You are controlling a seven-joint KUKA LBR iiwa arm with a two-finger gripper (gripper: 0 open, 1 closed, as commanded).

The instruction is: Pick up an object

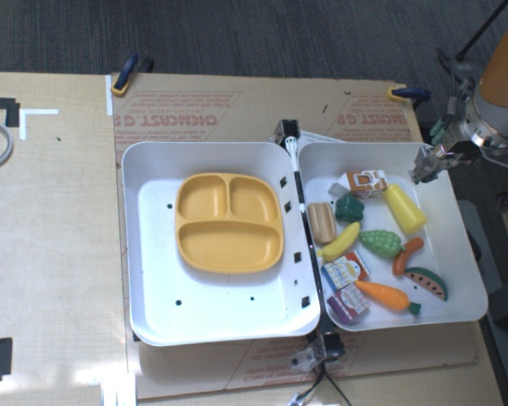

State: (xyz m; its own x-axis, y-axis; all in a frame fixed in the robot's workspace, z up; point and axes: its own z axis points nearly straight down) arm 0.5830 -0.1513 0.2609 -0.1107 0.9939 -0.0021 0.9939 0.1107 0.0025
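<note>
The left shallow white plastic bin [144, 252] holds a yellow-orange divided plastic plate [229, 223], lying flat near its middle. The right shallow white plastic bin [461, 231] carries the clutter of toy food from which the arm must choose.

The grey arm's two-finger gripper [425, 166] hangs at the upper right rim of that bin, nothing visibly between its fingers; whether the pincer stands wide or narrow cannot be told at this size.

Nearest to it lies the yellow plastic bottle-shaped toy [404, 208], in the upper right part of the bin, tilted on its side. It is probably light, rigid and smooth, so liable to roll or slip; a grasp across its short width at mid-body looks soundest.

Below it sit a green knobbly plastic vegetable [381, 243], a yellow toy banana [340, 240] and an orange toy carrot [383, 294], all likely hollow and stiff; the carrot's taper would squeeze out of a closing grip.

Smaller pieces, a red-and-green watermelon slice [427, 282], a tan bread-like roll [322, 222] and a small printed carton [366, 182], lie close together, some touching, so a descending grasp may strike a neighbour.
</note>
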